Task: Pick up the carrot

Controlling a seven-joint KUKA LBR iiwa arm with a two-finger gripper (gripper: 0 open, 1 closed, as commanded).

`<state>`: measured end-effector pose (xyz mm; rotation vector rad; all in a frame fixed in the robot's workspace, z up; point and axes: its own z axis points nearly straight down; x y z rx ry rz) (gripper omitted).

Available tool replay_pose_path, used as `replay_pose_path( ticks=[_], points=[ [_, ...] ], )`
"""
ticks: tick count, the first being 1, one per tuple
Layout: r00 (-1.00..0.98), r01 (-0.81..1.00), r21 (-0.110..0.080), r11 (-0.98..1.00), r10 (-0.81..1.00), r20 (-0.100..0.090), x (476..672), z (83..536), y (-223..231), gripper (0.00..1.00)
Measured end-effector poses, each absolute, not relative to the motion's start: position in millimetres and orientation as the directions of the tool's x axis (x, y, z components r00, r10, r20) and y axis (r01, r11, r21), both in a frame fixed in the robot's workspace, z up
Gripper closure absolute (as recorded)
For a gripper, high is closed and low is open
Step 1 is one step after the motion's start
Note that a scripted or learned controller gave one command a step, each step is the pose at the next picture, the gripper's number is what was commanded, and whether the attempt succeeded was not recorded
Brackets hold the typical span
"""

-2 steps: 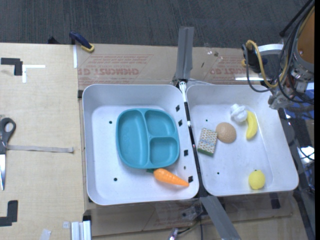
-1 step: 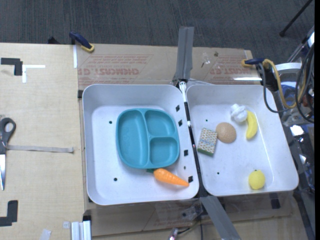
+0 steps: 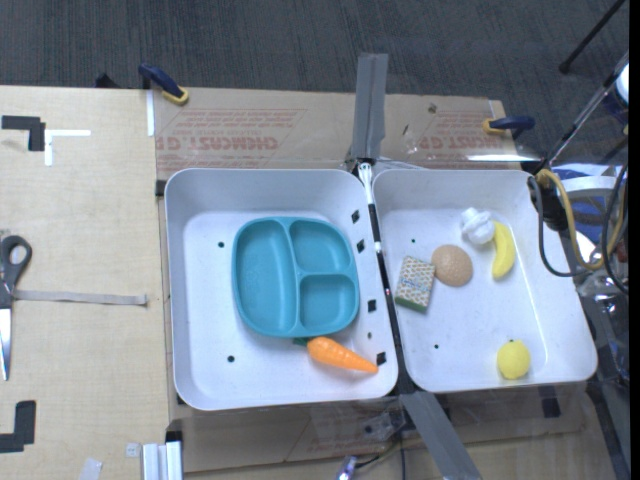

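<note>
Carrot [image 3: 342, 356] sits at the front of the left bin [image 3: 200, 363], tucked against the teal divided plate's [image 3: 262, 273] near rim. Its long axis runs left-right, with the tip toward the right bin [image 3: 465, 338]. The arm [image 3: 605, 280] is way off right, so it's a long reach left. Jaws open or closed? Can't tell.

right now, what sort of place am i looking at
Likely a robotics lab bench, not a kitchen: a white left bin beside a white right bin, toy-looking food such as the carrot, and cardboard pinned by a clamp.
</note>
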<state>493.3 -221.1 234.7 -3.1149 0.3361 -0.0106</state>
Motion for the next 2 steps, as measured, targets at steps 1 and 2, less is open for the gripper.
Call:
replay_pose_path(
  ticks=[1,2],
  points=[
    [0.979,-0.203,-0.009,-0.979,-0.203,0.006,523.4,206.5,-220.8,1.0],
    [0.979,-0.202,-0.008,-0.979,-0.202,0.005,487.7,234.5,-221.5,1.0]
  ],
)
